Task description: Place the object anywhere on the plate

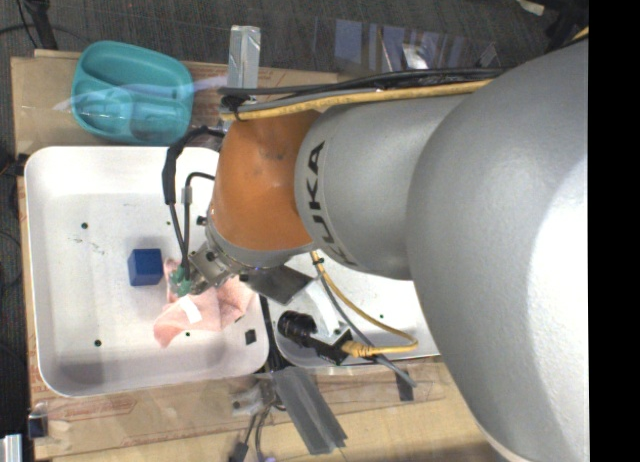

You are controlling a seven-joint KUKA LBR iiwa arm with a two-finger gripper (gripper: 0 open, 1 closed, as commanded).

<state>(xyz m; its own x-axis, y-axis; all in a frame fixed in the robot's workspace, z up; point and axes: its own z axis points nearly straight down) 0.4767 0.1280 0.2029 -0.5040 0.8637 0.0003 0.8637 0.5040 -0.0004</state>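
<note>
Two white bins are sitting side by side on the desk (60, 405), and I am looking down at the left bin (60, 240), where the end effector (200, 272) is hanging low near the bin's right wall. I cannot tell from here how the end effector is set, since the orange-banded wrist (265, 190) is covering it. A pink object (195, 315) is lying just below it, seemingly touching. A blue cube (145, 266) is sitting just to its left. A teal scoop (130, 90) is resting well above, beyond the bin.
</note>
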